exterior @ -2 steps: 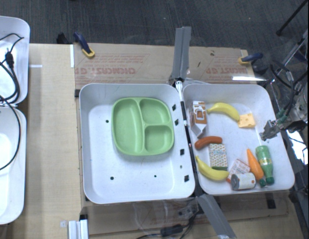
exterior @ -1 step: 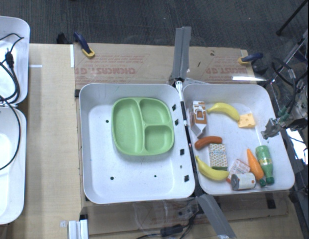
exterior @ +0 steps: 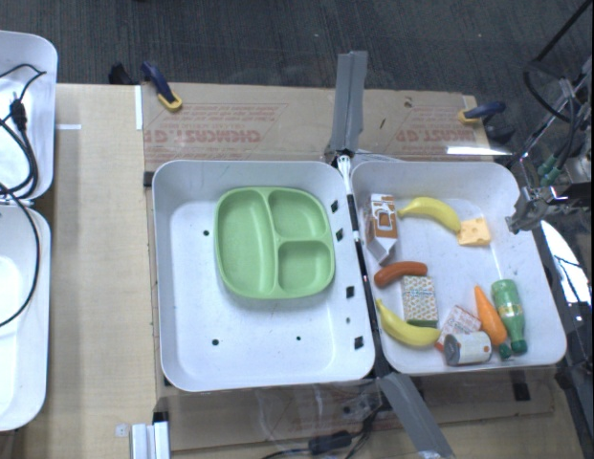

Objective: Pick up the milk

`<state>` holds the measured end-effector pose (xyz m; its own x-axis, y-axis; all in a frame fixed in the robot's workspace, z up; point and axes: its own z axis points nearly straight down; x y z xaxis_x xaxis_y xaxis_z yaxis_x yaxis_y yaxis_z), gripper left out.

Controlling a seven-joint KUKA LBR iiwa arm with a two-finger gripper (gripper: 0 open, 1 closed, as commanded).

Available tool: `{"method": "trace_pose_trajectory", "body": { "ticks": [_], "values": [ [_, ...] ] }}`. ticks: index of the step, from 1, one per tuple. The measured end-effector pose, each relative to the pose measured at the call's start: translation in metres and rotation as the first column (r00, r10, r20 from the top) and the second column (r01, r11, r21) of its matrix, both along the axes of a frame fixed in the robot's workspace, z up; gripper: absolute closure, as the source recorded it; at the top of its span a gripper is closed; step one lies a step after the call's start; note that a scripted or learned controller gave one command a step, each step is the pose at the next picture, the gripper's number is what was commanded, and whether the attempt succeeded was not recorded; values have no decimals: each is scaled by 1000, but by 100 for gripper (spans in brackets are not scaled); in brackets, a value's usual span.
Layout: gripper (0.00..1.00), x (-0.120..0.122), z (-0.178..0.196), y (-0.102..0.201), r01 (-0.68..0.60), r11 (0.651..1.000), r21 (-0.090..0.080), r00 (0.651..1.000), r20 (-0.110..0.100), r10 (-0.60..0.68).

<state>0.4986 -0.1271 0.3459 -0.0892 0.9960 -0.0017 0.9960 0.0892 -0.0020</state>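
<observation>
The milk [exterior: 382, 226] is a small white carton with a brown-orange label. It lies on its side at the left wall of the right bin [exterior: 440, 360], its gabled end pointing toward the front. My gripper [exterior: 522, 216] hangs over the right bin's right rim, far to the right of the milk and apart from it. Nothing is seen held in it.
The right bin also holds two bananas [exterior: 433, 211] [exterior: 405, 325], a cheese wedge [exterior: 474, 232], a sausage [exterior: 400, 273], a cracker box [exterior: 420, 300], a carrot [exterior: 488, 316], a green bottle [exterior: 508, 312], a can [exterior: 467, 349] and a small carton [exterior: 458, 321]. A green divided plate [exterior: 275, 243] lies in the left bin [exterior: 182, 333].
</observation>
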Motion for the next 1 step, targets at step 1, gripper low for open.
{"method": "trace_pose_trajectory", "body": {
  "ticks": [1],
  "values": [
    [100,-21,-41,-80,-176,984,1,984,-1,176]
  ]
}}
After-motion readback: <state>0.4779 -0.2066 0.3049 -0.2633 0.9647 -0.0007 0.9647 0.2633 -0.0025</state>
